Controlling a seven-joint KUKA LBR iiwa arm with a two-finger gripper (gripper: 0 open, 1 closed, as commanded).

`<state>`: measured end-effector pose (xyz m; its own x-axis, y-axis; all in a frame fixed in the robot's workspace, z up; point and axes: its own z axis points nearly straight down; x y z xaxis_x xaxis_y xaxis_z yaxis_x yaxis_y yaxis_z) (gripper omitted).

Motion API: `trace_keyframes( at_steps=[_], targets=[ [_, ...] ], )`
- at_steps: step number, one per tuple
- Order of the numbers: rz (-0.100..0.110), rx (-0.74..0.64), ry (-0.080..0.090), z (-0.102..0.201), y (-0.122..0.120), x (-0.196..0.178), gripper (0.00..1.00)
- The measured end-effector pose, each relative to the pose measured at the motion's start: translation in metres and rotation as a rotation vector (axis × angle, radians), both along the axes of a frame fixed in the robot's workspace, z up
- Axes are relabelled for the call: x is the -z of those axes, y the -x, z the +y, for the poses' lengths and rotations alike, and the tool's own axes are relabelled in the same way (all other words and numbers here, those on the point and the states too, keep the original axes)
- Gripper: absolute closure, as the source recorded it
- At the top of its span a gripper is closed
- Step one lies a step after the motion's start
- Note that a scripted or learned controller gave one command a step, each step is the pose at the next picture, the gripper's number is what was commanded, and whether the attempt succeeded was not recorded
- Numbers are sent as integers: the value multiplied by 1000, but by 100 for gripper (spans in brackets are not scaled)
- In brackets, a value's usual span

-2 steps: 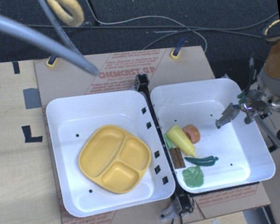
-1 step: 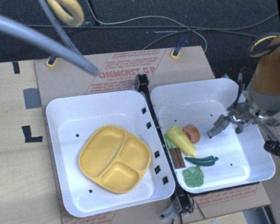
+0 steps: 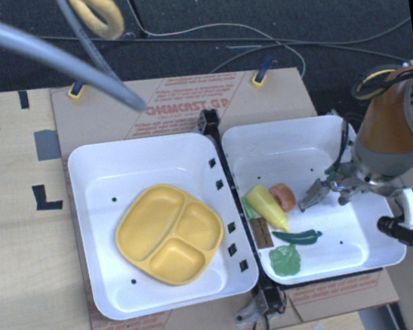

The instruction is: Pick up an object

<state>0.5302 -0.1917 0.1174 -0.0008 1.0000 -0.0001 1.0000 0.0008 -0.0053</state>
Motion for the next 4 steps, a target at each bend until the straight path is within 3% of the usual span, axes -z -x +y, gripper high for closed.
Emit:
trace_keyframes(
  at_steps=[1,2,4],
  targets=[
    [-5,-1,2,0,0,33,0],
    [-9,-1,4,0,-2,21,100],
    [-9,-1,0,1,-9,-64,100]
  ],
)
